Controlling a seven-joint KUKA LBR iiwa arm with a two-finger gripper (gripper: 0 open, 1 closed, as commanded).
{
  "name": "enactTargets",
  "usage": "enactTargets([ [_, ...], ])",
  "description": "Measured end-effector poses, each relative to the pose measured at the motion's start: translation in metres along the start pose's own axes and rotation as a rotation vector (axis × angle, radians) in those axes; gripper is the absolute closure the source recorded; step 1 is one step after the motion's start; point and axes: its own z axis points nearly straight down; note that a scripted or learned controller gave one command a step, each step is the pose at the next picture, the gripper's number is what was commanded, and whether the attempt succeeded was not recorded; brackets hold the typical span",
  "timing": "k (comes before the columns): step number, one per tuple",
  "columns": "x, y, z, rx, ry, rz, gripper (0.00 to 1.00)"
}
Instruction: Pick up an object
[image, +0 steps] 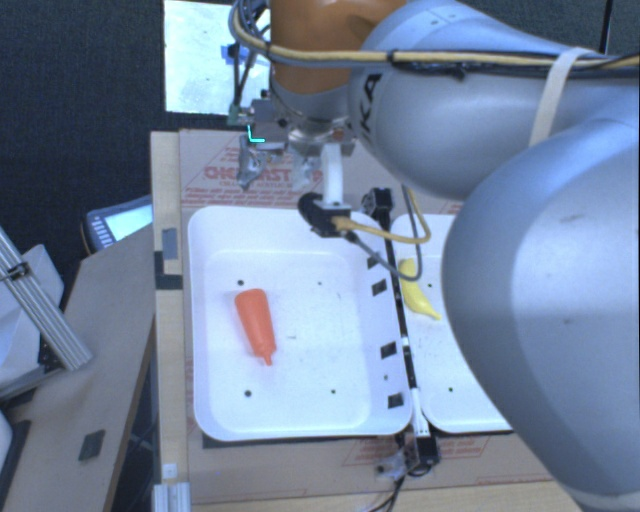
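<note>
end effector (290, 170): above far rim of left bin (205, 300), empty, finger state cannot tell | orange carrot-shaped object (256, 323): lying in left bin, well apart | yellow object (418, 296): right bin | risk: tapered carrot may slip or roll if grasp lands off-centre

Red printed lettering runs across the brown cardboard sheet (210, 170) that lies under the white bins, along its far edge. The arm covers part of that line and the letters are blurred, so no word can be read with certainty. More red print shows on the same cardboard at its near edge, below the left bin (290, 330), but it is too small and smeared to make out.
</note>
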Motion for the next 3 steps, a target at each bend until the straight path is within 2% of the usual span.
enactTargets([
  [1,0.0,0.001,-0.012,-0.003,0.0,-0.004,1.0],
  [2,0.0,0.001,-0.011,-0.002,0.0,-0.005,0.0],
  [3,0.001,0.001,-0.023,-0.006,0.0,-0.008,1.0],
])
